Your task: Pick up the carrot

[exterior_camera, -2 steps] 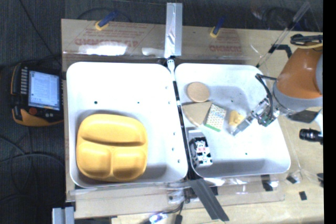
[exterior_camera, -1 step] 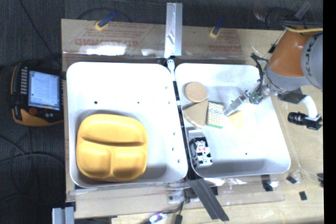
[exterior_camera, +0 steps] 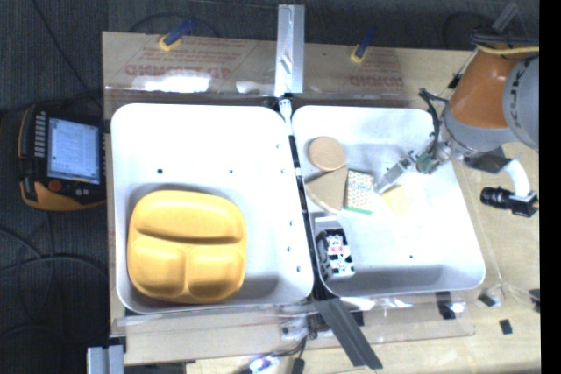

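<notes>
My gripper (exterior_camera: 388, 179) reaches in from the right and hangs low over the middle of the right bin (exterior_camera: 465, 250). Its tip is just right of a speckled green-edged block (exterior_camera: 358, 190) and just above a pale yellow piece (exterior_camera: 396, 202). Left of these lie a round tan disc (exterior_camera: 327, 153) and a tan wedge (exterior_camera: 323, 188). A small black-and-white toy (exterior_camera: 334, 254) sits at the bin's front left corner. None of the things in the right bin has a clear carrot shape or colour.
A big yellow loaf-shaped toy (exterior_camera: 186, 243) fills the front of the left bin (exterior_camera: 202, 136). A metal divider post (exterior_camera: 290, 48) stands behind the bins. A control pendant (exterior_camera: 66, 155) lies off the bench at left. The orange-banded arm (exterior_camera: 491, 96) is at the right.
</notes>
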You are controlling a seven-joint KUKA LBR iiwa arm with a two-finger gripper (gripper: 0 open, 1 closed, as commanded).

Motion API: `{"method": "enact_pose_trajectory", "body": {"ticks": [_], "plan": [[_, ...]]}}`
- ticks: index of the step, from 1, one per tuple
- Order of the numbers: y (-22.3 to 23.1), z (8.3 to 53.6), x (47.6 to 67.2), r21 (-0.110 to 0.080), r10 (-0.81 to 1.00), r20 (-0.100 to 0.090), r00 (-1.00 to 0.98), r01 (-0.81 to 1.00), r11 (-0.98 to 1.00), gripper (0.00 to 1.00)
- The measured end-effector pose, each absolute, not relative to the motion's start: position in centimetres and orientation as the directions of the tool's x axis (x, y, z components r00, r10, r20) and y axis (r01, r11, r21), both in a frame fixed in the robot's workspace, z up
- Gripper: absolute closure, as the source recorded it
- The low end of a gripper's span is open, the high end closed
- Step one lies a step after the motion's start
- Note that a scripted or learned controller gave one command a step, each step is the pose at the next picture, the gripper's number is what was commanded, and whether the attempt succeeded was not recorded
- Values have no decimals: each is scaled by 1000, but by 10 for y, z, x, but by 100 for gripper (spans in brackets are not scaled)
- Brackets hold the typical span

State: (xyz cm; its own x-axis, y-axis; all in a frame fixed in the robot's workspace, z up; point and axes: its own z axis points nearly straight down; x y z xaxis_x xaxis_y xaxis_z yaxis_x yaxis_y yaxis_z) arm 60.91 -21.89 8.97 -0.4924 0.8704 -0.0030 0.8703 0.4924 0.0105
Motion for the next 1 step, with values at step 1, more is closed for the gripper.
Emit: {"method": "enact_pose_trajectory", "body": {"ticks": [1], "plan": [[-219,90,609,10,870,-3,-492,870,492,0]]}}
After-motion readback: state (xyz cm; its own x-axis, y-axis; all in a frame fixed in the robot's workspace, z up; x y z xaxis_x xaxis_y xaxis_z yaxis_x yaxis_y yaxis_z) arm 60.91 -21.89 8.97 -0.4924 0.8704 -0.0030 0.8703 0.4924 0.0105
